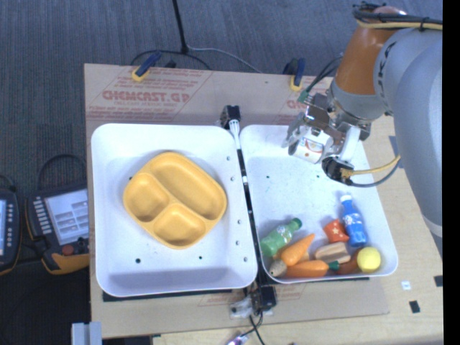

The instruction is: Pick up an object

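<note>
**Crowded corner invites a bad grab**

The gripper [314, 144] hangs over the right bin's [287, 185] far end; its finger state I cannot tell. The toys [320, 246] sit packed in the near corner, so fingers may straddle two or slip.

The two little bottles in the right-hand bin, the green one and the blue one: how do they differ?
The green bottle lies tilted near the bin's left wall, beside the carrot. The blue bottle points roughly up the picture, further right, next to the yellow ball. The blue bottle has a white cap. Both lie in the toy food pile.
</note>
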